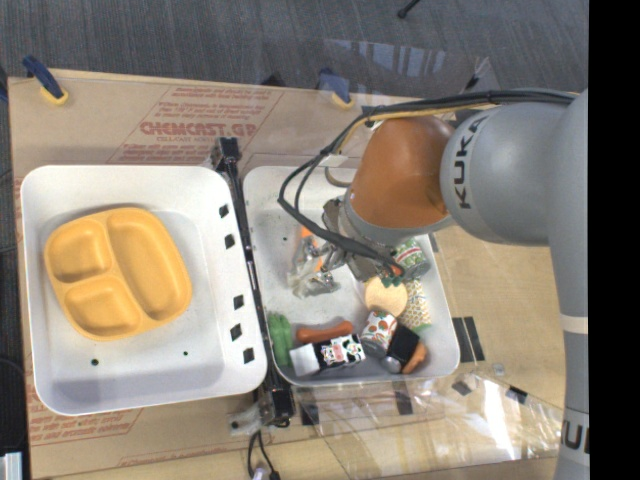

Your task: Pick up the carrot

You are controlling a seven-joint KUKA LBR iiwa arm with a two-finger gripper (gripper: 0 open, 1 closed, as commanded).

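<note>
My gripper (314, 266) hangs low in the middle of the right bin (262, 268), under the arm's orange band (400, 173). Small orange bits show right at the gripper, around its upper side; I cannot tell what they belong to. A long orange-red piece that looks like the carrot (325, 331) lies flat near the bin's front wall, a little below the gripper and apart from it. Another orange tip (416, 356) pokes out at the front right corner, partly under a black item.
The right bin's front and right side hold a green piece (279, 334), a cow-patterned carton (342, 351), a yellow round item (384, 296) and a green-striped packet (411, 258). The left bin (60, 378) holds a yellow divided tray (117, 271). Black clips line the wall between the bins.
</note>
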